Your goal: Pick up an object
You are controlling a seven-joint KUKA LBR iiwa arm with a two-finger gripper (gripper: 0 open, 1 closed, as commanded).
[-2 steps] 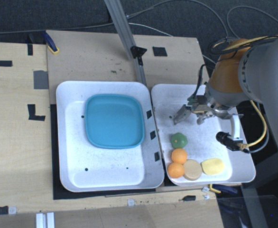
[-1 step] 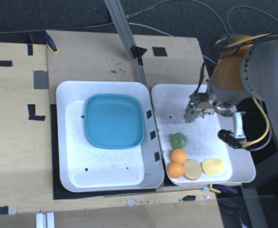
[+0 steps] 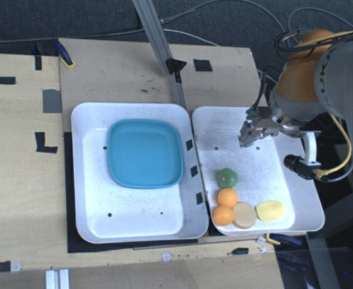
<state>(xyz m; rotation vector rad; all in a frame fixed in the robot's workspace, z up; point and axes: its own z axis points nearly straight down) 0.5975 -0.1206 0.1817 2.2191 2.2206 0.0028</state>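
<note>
A blue plate (image 3: 145, 153) lies in the left bin (image 3: 80, 161), well left of the gripper (image 3: 247, 140). A metal pole (image 3: 158, 38) slants up-left of it.

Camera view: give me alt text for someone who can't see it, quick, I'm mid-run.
The gripper hangs over the far part of the right bin, apart from five small objects grouped at the bin's near end: a green ball, two orange balls, a tan disc, a yellow piece. The left bin holds a blue plate.

No text, label, brand, number or sign can be read anywhere; the dark tape patches on the worktop (image 3: 20, 161) carry no lettering.
</note>
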